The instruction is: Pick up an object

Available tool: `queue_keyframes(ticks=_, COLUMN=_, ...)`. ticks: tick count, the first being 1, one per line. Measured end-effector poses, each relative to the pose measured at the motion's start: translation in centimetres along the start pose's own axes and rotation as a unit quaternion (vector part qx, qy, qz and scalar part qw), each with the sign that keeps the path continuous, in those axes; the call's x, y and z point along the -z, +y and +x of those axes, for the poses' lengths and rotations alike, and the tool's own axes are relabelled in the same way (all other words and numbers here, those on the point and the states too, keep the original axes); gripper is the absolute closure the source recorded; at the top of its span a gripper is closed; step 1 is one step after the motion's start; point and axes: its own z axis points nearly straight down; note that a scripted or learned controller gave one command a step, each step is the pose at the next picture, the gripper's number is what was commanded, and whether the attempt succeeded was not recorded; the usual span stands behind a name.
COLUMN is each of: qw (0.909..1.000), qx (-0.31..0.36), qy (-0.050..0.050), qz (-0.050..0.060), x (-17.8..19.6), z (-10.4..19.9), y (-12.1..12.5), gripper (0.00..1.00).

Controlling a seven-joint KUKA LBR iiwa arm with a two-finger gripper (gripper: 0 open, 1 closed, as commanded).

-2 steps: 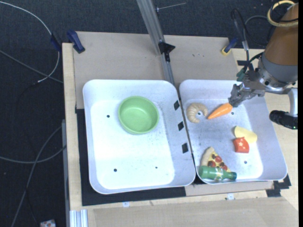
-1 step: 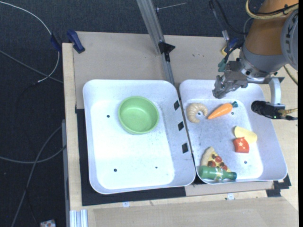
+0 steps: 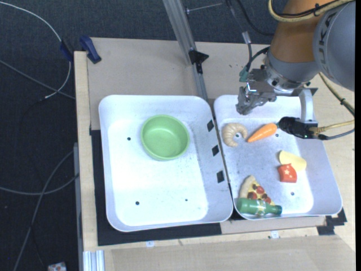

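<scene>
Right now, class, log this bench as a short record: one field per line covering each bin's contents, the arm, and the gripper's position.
left bin: one green bowl, upright
right bin: croissant, carrot, yellow piece touching a red piece, pizza slice, green bottle lying on its side
arm: reaches in from the right, orange band above the wrist
gripper: over the right bin's far left corner, just beyond the croissant and carrot
held object: none seen between the fingers
</scene>
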Motion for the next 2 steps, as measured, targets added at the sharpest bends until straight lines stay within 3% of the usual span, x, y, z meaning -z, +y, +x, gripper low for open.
queue_keyframes(ticks=2, qw=1.0000, qx=0.000, qy=0.001, qz=0.000, x=-0.3, z=10.8, y=3.5, gripper=1.00)
